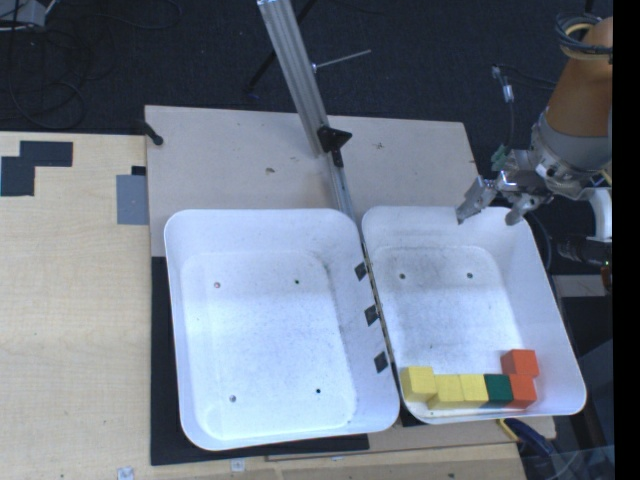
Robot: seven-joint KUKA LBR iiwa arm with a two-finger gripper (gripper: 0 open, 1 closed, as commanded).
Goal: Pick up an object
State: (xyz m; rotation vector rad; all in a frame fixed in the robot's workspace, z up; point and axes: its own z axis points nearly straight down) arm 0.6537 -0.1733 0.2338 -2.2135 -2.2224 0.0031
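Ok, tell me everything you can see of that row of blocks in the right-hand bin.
The row of blocks lies in the near right corner of the right bin, along its near wall. From the left: two or three yellow blocks, a green one, then orange-red at the right end, with a second orange-red block seemingly on top. They look like plain painted cubes, packed touching side by side. The hand is apart from them, above the bin's far edge.

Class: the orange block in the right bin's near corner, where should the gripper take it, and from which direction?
Grip the orange block by its top part, coming straight down. It sits highest in the row, against the green block and the right bin's wall, so likely only its upper faces stand free.
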